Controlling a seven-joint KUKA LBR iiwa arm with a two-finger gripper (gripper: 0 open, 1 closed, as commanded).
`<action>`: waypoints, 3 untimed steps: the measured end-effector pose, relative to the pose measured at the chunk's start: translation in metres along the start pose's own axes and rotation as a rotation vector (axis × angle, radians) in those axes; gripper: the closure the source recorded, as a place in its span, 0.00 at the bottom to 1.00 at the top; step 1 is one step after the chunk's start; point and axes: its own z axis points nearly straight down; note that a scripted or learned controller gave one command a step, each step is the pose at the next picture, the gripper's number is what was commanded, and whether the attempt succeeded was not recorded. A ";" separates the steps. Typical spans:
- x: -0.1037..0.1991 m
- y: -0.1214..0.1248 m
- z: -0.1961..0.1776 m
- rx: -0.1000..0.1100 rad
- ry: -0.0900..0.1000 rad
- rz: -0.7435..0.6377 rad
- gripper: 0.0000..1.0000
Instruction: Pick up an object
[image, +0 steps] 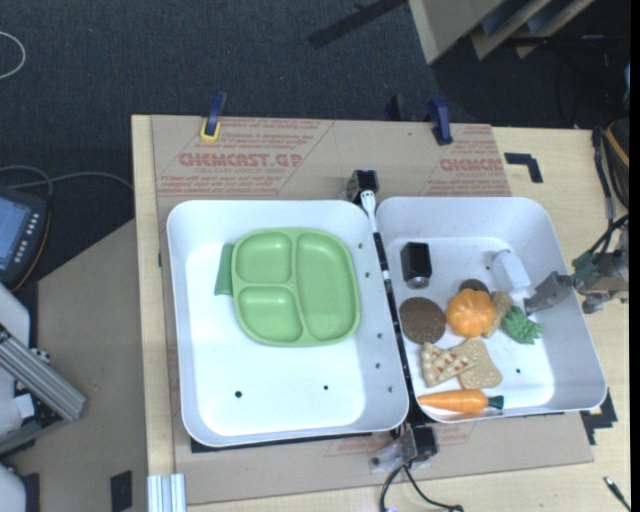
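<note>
The right bin (545, 225) holds several toy foods. There is a black block (416, 262), a brown round patty (422, 319), an orange fruit (472, 312) and a white cylinder (508, 270). A green leafy piece (520, 326), a pizza slice (438, 361), a tan cracker (481, 368) and a carrot (455, 402) are there too. My gripper (553, 292) comes in low over the bin's right side, just right of the white cylinder and above the leafy piece. Nothing shows in its grasp.
The left bin (200, 380) holds a green divided plate (295, 285) with a green flat piece tucked under its left side. A black divider with screws runs between the bins. Clamps sit on the bench's far edge, and cables hang at the right.
</note>
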 end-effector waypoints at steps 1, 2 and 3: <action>-0.001 0.000 0.043 0.005 0.003 0.000 0.00; -0.003 0.000 0.086 0.005 0.003 0.000 0.00; -0.002 -0.001 0.135 0.005 0.003 0.000 0.00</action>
